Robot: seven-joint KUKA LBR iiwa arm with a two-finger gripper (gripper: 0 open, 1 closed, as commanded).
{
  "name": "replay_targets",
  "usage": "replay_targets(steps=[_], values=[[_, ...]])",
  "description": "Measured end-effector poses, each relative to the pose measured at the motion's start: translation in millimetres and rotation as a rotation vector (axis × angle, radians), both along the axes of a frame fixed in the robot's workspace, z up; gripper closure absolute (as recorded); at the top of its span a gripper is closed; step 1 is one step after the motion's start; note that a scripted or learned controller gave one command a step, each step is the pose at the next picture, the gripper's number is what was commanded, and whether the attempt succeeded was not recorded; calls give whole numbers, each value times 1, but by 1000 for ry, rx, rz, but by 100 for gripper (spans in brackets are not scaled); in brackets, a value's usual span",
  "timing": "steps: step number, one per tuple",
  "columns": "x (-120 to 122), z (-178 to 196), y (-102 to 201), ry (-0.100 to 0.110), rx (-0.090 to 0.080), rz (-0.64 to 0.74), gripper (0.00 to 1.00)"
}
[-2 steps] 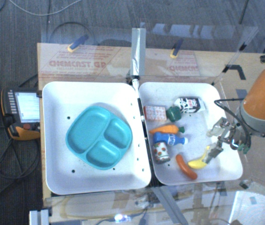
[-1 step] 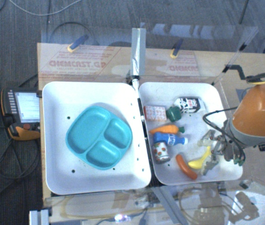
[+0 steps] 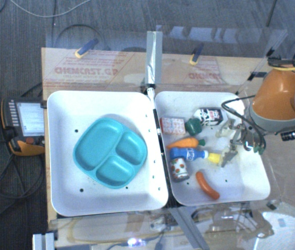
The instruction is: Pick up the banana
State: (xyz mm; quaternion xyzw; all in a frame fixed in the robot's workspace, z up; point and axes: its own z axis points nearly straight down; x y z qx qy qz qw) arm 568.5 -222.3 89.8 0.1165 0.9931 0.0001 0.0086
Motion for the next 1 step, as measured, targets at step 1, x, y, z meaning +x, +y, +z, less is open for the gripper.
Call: replay_targets(steps=[1], values=[[3,12,3,-7,3,2,100]])
